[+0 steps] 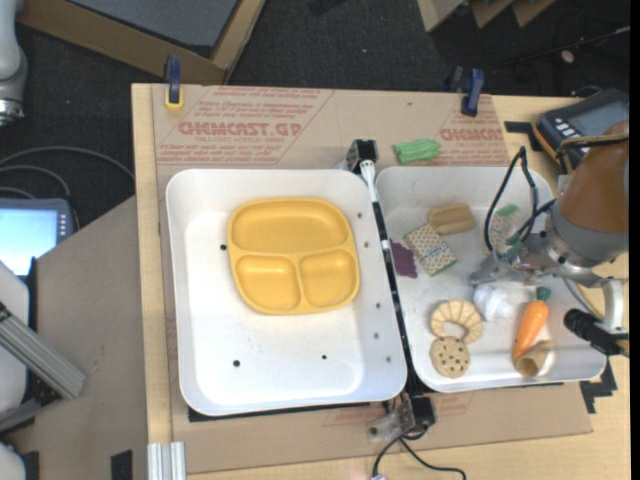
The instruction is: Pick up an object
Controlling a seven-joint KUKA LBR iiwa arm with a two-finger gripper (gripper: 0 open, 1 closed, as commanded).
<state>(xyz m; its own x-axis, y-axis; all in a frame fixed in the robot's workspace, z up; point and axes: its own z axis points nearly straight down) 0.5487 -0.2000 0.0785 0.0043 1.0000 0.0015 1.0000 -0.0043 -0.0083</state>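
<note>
Right bin (570,373): a shallow white bin holding the loose objects available for picking. A toy carrot (531,328) lies toward its 4 o'clock side, orange body up and tan end down, just beside a white rounded object (497,298) at its 10 o'clock. At the 9 o'clock side of the carrot sit a ring-shaped pastry toy (457,320) and, directly below it, a chocolate-chip cookie (450,357), the two nearly touching. Toward the bin's 12 o'clock lie a tan bread-like piece (451,218), a patterned square cracker (431,249) just below it, and a small purple piece (402,259) at the cracker's 9 o'clock, near the bin's left wall. The claw (512,264) hangs over the bin's middle right, above the white rounded object; whether its tips are spread or pressed together cannot be told, since cables and wrist hardware hide them, and no object is seen between them. The arm (595,203), with its orange band, enters from 3 o'clock. Left bin (190,268): a second white bin, touching the right bin along a shared edge, containing a yellow divided plate (295,253) set toward its 12 o'clock half. A green object (417,151) rests on the tabletop (250,128) outside the bins, at 12 o'clock of the right bin.
</note>
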